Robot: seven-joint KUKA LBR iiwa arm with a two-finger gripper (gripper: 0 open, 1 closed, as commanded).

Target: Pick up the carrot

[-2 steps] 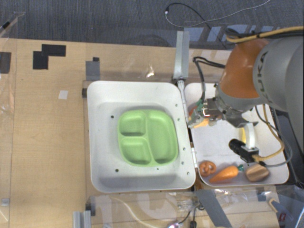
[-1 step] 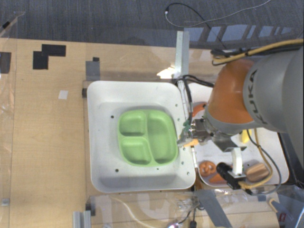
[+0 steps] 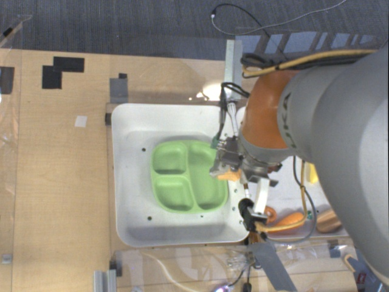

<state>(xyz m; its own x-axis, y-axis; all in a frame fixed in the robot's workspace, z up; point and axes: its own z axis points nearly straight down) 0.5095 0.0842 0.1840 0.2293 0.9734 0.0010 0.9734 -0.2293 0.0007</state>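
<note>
Carrot (image 3: 290, 222) lies in right bin, long axis nearly left-right, partly behind arm. Hand (image 3: 230, 174) hangs over green tray (image 3: 182, 178) edge in left bin; carrot is right and nearer. Finger state: cannot tell.

A light wooden bench (image 3: 55, 193) carries two white bins (image 3: 130, 163) and black tape patches (image 3: 61, 70).

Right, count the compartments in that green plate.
3. The green plate in the left bin shows one compartment at upper left, one at lower left, and a long one down its right side, partly covered by the gripper. The arm may hide more.
</note>
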